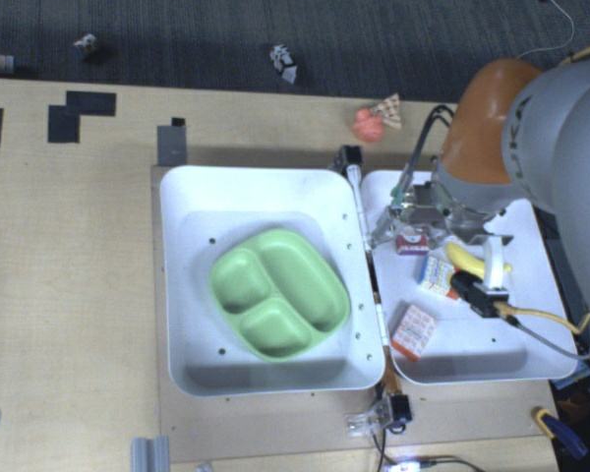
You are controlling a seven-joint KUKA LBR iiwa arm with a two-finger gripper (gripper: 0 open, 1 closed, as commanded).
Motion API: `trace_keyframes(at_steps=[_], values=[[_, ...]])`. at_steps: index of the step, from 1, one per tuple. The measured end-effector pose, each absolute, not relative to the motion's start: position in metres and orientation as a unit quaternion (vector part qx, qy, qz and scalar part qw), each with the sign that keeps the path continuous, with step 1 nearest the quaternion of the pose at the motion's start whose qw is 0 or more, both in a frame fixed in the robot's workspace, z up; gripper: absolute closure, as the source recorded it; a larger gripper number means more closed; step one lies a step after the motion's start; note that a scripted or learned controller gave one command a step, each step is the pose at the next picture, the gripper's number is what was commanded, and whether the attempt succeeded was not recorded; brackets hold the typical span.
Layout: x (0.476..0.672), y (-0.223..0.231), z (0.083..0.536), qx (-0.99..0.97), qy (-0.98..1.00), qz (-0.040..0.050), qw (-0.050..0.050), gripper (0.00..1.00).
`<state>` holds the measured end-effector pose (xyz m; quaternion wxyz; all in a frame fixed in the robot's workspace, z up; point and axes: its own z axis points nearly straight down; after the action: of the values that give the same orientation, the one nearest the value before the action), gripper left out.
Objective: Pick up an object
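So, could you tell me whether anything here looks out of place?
Yes: a pink ball and a small cone-shaped item lie on the bench behind the bins, and small bits are scattered on the dark floor beyond.

I look down from a single fixed camera mounted above the tabletop (69, 293), tilted so the far edge and a strip of dark carpet (226, 18) sit along the top of my view. Both white bins, the left bin (182, 283) and the right bin (531, 293), fit within the frame at middling range. The arm (541, 116) enters from my right and looms large, being nearer the lens.
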<state>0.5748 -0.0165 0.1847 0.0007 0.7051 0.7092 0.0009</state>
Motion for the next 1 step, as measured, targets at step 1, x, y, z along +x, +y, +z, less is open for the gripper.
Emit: trace_keyframes(at_steps=[1], values=[[0.592,-0.0981,0.1189,0.706,0.708,0.0001,0.001,0.0]])
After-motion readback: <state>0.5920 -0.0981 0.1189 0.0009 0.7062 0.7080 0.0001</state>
